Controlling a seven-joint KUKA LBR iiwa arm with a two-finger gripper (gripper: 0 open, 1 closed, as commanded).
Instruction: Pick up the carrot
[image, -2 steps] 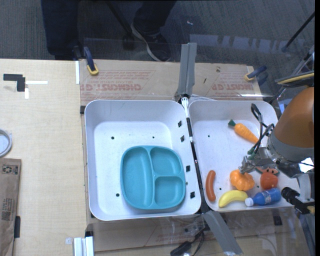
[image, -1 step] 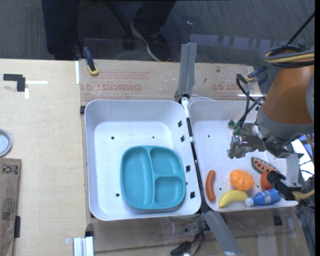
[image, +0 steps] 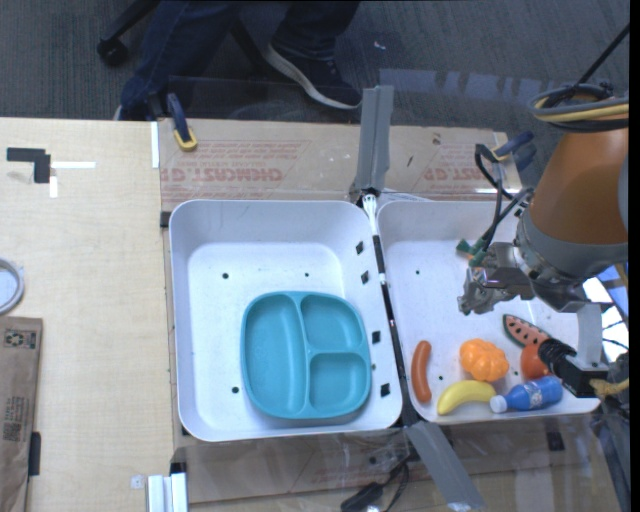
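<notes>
While hovering over the right bin (image: 440, 232), parked above bare white floor and up-frame of the toy food: the claw (image: 478, 296), slung under the grey wrist, nothing visibly in it. Open or closed? Cannot tell from this slant. Most likely the carrot (image: 421, 370): that slim orange-red piece lying flat near the bin's left wall, long axis running toward the front edge. Well apart from the claw, down and to the left of it in the camera view. Sitting a little clear of the crowd, which helps. Just beside its lower end, a banana (image: 466, 397); to the right, a knobbly orange fruit (image: 483, 360); further right, a watermelon slice (image: 520, 329) and a blue bottle (image: 528, 396), bunched in the front corner. Judging from that layout, a hold-off height chosen to clear the pile before dropping in. Next up, presumably: across toward the left wall, down, and a pinch over the narrow width. Risk worth flagging: tight against wall and banana. Over in the left bin (image: 200, 300), just a blue tray (image: 305, 354), no part in this.
</notes>
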